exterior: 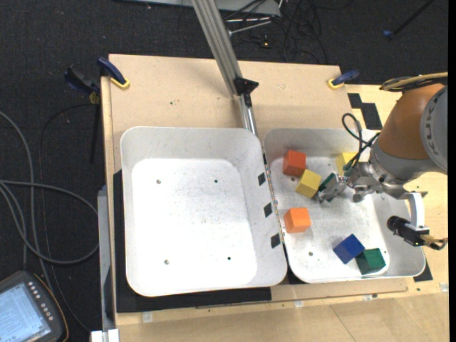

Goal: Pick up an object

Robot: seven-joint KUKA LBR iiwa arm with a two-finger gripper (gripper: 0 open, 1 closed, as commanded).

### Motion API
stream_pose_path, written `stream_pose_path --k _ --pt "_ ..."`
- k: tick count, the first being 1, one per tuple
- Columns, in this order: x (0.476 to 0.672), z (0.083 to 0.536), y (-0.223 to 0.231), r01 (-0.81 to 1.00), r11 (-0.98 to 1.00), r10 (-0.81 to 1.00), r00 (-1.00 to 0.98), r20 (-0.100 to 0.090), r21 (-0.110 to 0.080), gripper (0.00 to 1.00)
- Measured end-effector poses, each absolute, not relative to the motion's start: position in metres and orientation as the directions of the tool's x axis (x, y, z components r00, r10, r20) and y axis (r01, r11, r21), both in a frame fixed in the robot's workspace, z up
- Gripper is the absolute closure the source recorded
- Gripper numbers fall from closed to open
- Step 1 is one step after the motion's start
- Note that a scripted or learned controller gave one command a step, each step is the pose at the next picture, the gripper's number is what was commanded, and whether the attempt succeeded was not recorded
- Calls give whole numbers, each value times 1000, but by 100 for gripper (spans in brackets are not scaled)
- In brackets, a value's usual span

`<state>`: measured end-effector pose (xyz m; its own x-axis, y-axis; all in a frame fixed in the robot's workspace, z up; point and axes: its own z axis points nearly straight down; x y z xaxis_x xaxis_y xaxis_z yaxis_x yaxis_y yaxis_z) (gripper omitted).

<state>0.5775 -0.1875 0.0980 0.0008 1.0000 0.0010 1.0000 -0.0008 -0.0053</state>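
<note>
Several coloured blocks lie in the right bin (399, 266). An orange block (294, 162) sits near the bin's far left, with a yellow block (309, 183) just in front of it. A second orange block (297, 219) rests lower, by the left wall. A blue block (348, 248) and a green block (370, 260) touch near the front edge. Another yellow block (347, 161) peeks out behind the arm's cables. My gripper (328, 189) is low in the bin, right beside the yellow block, with a small dark green thing at its tip.
The left bin (142, 148) stands beside the right one, with a dividing rim between them. A metal pole (221, 48) slants across the back of the bench. The grey and orange arm (413, 134) covers the right bin's far right side.
</note>
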Motion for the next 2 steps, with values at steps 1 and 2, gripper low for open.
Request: stream_pose_path --k 1,2 --pt "579 112 -189 1000 -1 1000 1 -1 2 100" --pt "588 173 -188 1000 2 1000 -2 -2 7 100"
